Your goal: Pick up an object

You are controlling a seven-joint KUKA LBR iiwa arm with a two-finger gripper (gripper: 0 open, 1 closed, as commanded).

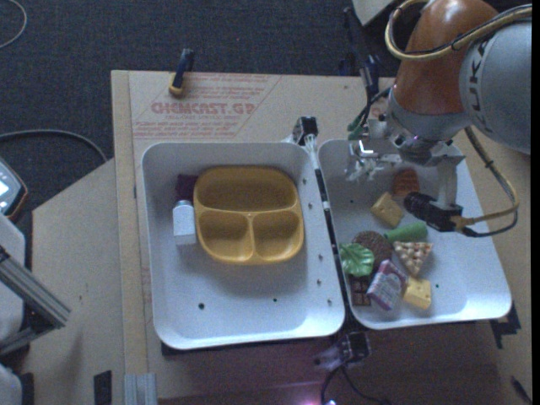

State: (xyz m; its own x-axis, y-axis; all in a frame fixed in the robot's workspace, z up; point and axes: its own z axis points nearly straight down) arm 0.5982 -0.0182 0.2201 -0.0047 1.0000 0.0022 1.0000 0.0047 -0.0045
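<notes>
Camera view: claw (364, 164), grip state unclear, hovers over right bin (485, 264); yellow cheese wedge (388, 210) lies just below-right.

Fixed overhead camera, slanted down on 2 bins (160, 251)

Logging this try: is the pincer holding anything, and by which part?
Cannot be told: the pincer hangs over the right bin's upper left, its tips too blurred.

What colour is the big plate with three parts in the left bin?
The divided plate is yellow-orange, seen plainly in the camera view, lying in the white left bin.
</notes>
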